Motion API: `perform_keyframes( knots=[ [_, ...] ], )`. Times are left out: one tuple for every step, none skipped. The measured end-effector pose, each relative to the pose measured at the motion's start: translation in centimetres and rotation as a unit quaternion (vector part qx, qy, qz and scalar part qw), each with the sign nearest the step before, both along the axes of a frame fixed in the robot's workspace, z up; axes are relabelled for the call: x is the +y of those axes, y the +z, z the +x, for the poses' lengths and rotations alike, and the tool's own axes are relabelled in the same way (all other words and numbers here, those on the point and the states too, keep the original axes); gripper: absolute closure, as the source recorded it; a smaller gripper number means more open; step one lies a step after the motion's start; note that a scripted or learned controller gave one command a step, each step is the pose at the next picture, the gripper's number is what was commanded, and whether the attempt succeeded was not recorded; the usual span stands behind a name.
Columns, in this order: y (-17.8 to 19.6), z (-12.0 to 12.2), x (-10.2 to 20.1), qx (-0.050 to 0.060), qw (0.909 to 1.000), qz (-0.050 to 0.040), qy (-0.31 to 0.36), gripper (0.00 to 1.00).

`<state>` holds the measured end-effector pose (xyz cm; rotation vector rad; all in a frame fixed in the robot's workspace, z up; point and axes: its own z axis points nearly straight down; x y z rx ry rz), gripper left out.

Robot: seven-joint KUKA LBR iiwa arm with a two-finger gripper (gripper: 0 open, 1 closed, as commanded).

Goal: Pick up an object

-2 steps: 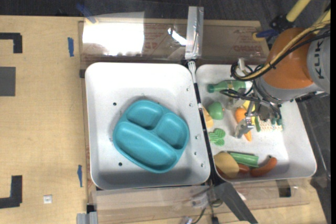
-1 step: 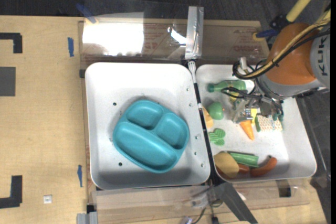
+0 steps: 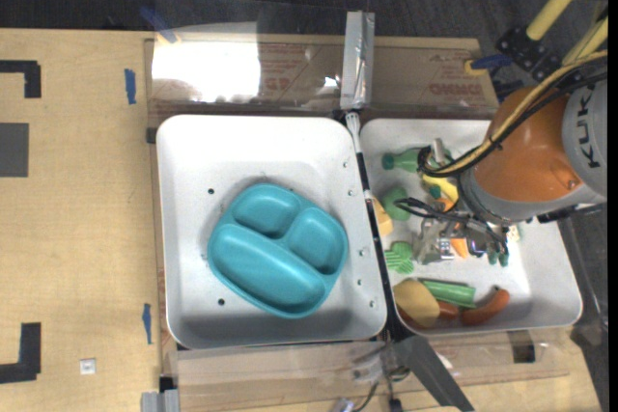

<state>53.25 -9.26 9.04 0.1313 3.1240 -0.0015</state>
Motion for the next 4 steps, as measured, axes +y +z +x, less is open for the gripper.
perform_keyframes(
  knots=[
    [14.2,-0.2,0.3,-0.002,0.9975,-0.0014,0.071,1.0],
    [13.6,-0.4,0.4,0.004,0.9975,0.0001,0.071,0.0],
    [5.2,-1.3,-0.6,0.009,0.9991,0.0015,0.041,0.0],
    [-0.1,2.7,-0.7,0.001,1.0,0.0004,-0.002,0.0]
  ],
)
